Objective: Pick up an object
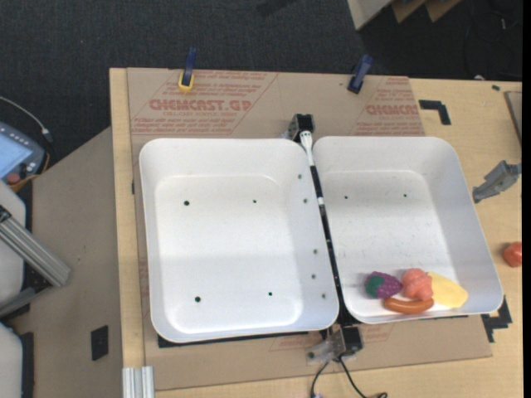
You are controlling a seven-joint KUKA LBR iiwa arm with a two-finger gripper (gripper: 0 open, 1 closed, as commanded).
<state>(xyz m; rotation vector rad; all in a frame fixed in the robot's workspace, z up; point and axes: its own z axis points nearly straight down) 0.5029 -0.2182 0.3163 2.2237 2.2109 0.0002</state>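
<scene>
The right bin [390,172] holds a small cluster of toy foods in its near right corner. A purple bunch of grapes [382,284] lies at the left of the cluster. Right of it sits a pink-orange piece [418,282], and a yellow piece [449,293] rests against the bin's near right wall. A long orange-red piece [407,305] lies along the front of them, touching the pink-orange one.
The left bin [228,235] sits beside the right one on a cardboard sheet [249,98]. Blue clamps [360,73] hold the sheet's far edge. A grey bracket [495,180] and a small orange thing [512,255] lie on the bench right of the bins.
</scene>
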